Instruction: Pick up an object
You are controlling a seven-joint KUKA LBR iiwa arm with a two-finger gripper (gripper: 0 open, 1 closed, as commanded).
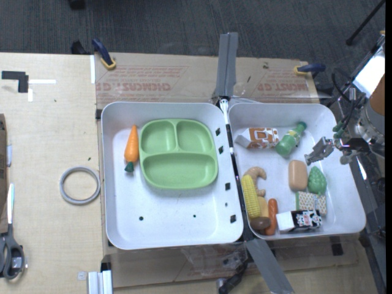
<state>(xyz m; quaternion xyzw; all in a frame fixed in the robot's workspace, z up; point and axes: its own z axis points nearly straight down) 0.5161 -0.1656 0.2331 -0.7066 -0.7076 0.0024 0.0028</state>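
Observation:
The right bin (pixel 343 220) holds several toy foods: an orange and white carton (pixel 263 138), a green bottle (pixel 290 139), a tan bread roll (pixel 297 175), a green leafy piece (pixel 316 180), a yellow corn cob (pixel 250 195) and a black and white carton (pixel 300 219). My gripper (pixel 334 152) hangs over the right bin's right side, just above and right of the roll. It is open, with nothing between its fingers. In the left bin (pixel 171 225) an orange carrot (pixel 130 147) lies beside a green divided plate (pixel 179 153).
A grey divider bar (pixel 227 66) runs back from between the bins. A tape ring (pixel 79 184) and scissors (pixel 11 250) lie on the bench at left. Blue and yellow clamps (pixel 104 54) hold the cardboard behind the bins.

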